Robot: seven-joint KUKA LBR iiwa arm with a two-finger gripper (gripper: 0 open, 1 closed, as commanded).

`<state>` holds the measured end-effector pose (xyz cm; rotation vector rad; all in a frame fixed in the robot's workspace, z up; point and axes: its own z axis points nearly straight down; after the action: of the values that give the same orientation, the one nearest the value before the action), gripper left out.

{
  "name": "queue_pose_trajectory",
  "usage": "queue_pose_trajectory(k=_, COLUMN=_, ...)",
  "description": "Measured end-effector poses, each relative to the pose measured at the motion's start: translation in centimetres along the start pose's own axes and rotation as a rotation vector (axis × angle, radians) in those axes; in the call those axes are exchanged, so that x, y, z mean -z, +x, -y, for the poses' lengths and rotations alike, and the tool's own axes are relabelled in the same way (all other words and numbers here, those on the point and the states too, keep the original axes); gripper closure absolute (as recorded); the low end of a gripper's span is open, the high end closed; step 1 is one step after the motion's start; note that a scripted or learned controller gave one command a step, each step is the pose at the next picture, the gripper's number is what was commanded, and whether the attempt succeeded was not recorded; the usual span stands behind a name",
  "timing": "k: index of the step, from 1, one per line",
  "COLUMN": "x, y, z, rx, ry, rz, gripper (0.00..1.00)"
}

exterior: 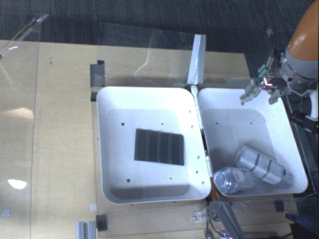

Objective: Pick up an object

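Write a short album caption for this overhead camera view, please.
Robot gripper poised above the right bin, two clear bottles in its near corner.

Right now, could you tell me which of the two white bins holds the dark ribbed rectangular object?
The left bin holds the dark ribbed rectangle, flat on its floor. The right bin instead holds clear plastic bottles in its near corner.

Bench [55, 148]: pale wood-look laminate, smooth, faint sheen. Left bin [112, 108] and right bin [224, 108]: white plastic, matt, finely speckled. Ridged pad [159, 146] in the left bin looked dark, matt, rubbery. Two bottles [249, 171] were clear glossy plastic. Upright divider post [197, 59]: brushed metal. Arm's band [305, 36]: smooth orange, satin.
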<state>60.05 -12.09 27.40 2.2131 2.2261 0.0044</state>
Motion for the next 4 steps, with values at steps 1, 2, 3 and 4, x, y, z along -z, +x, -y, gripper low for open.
queue_pose_trajectory(k=1, x=-15.6, y=-1.0, z=7.9, rx=0.021, ry=0.002, rz=-0.001, gripper=0.00)
queue_pose_trajectory(k=2, x=-18.2, y=1.0, z=7.7, rx=0.093, ry=-0.001, rz=-0.001, gripper=0.00)
queue_pose_trajectory(k=3, x=-18.5, y=2.4, z=2.5, rx=0.098, ry=-0.011, rz=0.001, gripper=0.00)
queue_pose_trajectory(k=4, x=-8.8, y=4.3, z=1.9, rx=-0.025, ry=-0.003, rz=0.000, gripper=0.00)
